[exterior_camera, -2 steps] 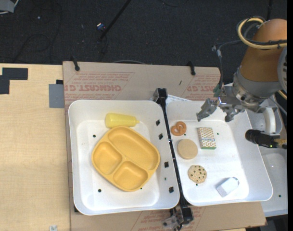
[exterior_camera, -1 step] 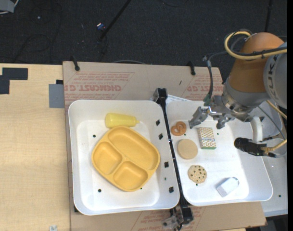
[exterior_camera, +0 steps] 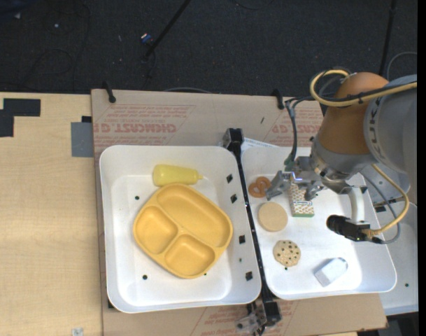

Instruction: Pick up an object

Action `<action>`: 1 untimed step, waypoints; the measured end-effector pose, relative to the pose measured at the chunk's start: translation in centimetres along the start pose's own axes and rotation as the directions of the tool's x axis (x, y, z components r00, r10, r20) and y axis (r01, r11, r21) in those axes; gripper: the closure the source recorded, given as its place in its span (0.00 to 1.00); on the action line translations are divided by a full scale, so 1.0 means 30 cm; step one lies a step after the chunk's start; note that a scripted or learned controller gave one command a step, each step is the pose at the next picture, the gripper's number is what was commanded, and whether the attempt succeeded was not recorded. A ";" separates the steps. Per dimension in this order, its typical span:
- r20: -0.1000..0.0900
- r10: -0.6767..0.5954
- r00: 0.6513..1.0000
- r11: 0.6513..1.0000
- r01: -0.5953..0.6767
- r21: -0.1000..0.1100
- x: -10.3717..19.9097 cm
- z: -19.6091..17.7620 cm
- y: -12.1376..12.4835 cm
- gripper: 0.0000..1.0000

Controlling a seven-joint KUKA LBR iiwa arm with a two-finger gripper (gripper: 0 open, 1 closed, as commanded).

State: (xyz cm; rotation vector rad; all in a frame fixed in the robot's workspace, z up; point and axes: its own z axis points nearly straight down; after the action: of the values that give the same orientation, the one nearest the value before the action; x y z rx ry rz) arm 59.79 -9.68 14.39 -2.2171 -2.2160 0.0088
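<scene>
- Your gripper (exterior_camera: 296, 185) sits low in the right bin (exterior_camera: 380, 275), near its upper left part; the arm (exterior_camera: 356, 128) comes in from the right.
- Fingers: you can't tell from this view whether they are spread or closed; nothing is visibly between them.
- Small green-and-white packet (exterior_camera: 302, 203) lies just below the gripper, touching or nearly so.
- Pretzel (exterior_camera: 259, 185) sits just left of the gripper; pale round disc (exterior_camera: 273, 216) lies below it.
- Chip cookie (exterior_camera: 287, 253) and a grey-white block (exterior_camera: 330, 271) lie nearer the front.
- Left bin (exterior_camera: 118, 285) on your surface: yellow divided plate (exterior_camera: 182, 229), yellow bottle-like item (exterior_camera: 175, 175) above it.
</scene>
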 end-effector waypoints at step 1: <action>0.005 0.000 1.000 1.000 0.000 -0.010 -0.003 0.166 0.004 0.00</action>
State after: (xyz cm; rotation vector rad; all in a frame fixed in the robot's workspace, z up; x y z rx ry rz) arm 59.87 -9.77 9.41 -2.2243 -2.2233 0.0034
